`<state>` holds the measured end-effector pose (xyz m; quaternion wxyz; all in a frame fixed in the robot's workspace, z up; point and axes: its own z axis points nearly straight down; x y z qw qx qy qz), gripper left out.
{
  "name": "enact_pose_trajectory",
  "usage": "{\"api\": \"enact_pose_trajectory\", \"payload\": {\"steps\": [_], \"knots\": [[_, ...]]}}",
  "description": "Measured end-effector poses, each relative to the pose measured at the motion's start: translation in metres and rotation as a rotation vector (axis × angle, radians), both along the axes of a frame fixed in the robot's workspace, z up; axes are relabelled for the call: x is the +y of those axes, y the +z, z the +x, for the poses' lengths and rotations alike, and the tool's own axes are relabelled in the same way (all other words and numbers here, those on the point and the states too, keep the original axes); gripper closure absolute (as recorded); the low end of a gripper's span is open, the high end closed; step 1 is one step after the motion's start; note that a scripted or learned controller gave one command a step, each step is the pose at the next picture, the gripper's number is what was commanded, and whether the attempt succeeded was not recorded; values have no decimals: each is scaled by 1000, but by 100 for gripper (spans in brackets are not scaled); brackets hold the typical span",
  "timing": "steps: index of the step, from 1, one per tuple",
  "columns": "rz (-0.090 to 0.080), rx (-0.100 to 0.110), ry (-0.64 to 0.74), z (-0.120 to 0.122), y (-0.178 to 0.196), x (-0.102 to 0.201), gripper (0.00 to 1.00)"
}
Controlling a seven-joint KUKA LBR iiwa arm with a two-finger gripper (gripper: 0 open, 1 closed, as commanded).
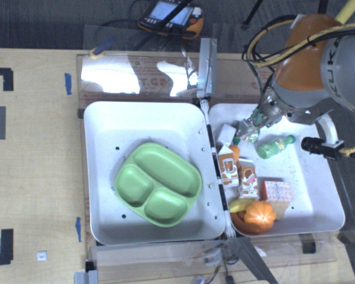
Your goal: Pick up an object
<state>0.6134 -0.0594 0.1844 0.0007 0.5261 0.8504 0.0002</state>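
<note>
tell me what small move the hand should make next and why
Probably a short descent straight down, then close. The hand sits low in the right bin, near its back left, just over a small green and white item, with the green bottle lying beside it to the right. I cannot tell whether anything is between its fingers, so a grasp does not look made yet.

We read "KU" in dark letters on the grey arm [346,64] at the right edge, cut off there. Print on the small cartons [228,164] and the handheld screen [165,10] is too small to read.
</note>
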Motion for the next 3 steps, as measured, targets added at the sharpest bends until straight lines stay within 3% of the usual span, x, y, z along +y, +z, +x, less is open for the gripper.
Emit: {"api": "enact_pose_trajectory", "payload": {"steps": [1, 2, 3], "knots": [[-1, -2, -73, 38, 0, 1, 100], [-1, -1, -130, 36, 0, -8, 100], [-1, -2, -115, 47, -67, -45, 100]]}}
